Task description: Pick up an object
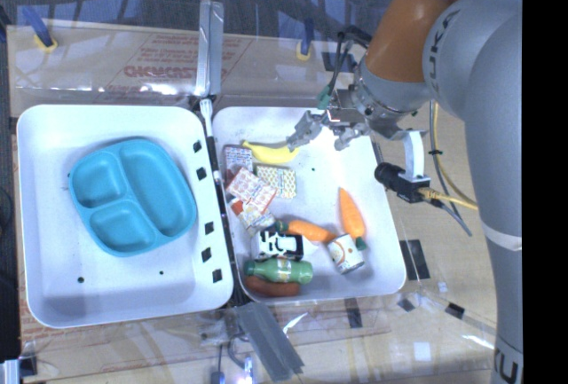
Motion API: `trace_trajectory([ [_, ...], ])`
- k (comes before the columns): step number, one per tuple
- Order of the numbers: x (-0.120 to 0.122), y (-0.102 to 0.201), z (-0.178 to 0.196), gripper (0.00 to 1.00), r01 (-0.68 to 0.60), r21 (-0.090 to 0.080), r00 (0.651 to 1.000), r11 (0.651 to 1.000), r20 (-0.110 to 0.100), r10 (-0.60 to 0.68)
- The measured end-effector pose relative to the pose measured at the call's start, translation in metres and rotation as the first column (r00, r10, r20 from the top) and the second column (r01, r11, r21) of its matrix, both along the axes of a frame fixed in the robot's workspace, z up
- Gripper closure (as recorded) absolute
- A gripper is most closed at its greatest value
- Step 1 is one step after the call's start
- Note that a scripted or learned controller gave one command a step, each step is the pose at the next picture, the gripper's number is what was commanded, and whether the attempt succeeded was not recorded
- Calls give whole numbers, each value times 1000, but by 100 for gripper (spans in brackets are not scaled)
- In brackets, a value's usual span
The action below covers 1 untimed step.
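Observation:
My gripper (326,132) hangs over the back of the right bin (321,180), open, with nothing between its fingers (306,127). Just to its left and below lies a yellow banana (269,152). Further forward in the same bin lie an orange carrot (352,212), a second carrot (307,231), a small can (347,254), a green bottle (280,270) and a brown sausage (273,287). Red and white packets (256,187) sit along the bin's left side, with a black and white item (280,243) in front of them.
The left bin (40,129) holds a blue divided tray (131,194). A metal divider post (210,45) rises between the bins at the back. The grey arm with its orange band (413,27) fills the upper right.

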State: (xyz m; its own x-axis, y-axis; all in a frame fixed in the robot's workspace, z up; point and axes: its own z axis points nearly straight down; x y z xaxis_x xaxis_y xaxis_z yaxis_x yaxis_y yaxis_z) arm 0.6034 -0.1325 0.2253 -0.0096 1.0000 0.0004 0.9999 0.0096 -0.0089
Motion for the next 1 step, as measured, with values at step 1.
trace_trajectory([
  [1, -79, -79, -52, 0, 56, 0, 998, 998, 1, -56],
])
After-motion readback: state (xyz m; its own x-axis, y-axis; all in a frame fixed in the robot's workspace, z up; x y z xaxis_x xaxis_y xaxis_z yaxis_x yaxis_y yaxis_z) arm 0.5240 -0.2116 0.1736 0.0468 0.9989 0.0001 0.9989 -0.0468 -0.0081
